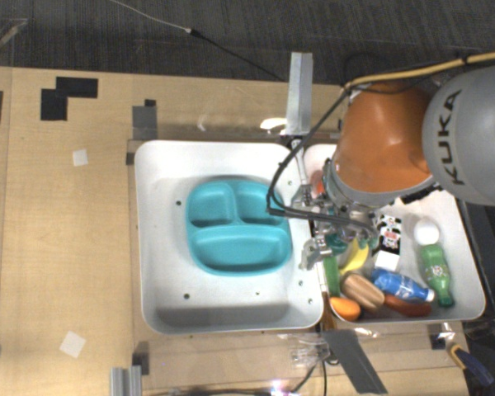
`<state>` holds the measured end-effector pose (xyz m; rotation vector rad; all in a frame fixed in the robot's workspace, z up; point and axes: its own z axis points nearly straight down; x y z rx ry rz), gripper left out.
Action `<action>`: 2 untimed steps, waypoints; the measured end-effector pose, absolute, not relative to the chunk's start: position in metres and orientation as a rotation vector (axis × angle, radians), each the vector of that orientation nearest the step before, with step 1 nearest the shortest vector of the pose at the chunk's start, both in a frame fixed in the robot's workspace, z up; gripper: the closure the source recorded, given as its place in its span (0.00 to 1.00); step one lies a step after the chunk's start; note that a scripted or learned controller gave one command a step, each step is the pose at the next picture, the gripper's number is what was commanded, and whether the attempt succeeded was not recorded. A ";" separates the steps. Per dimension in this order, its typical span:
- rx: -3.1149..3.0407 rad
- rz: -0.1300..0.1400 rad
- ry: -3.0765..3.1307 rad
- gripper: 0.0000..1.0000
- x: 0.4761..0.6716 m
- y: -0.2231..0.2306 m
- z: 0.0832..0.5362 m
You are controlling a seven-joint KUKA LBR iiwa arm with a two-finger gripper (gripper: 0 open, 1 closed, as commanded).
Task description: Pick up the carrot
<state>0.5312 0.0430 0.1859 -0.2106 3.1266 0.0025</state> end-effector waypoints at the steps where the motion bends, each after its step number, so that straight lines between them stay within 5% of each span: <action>1: -0.211 0.002 3.127 0.00 0.531 0.043 0.186; 2: -0.211 0.002 3.127 0.00 0.531 0.043 0.186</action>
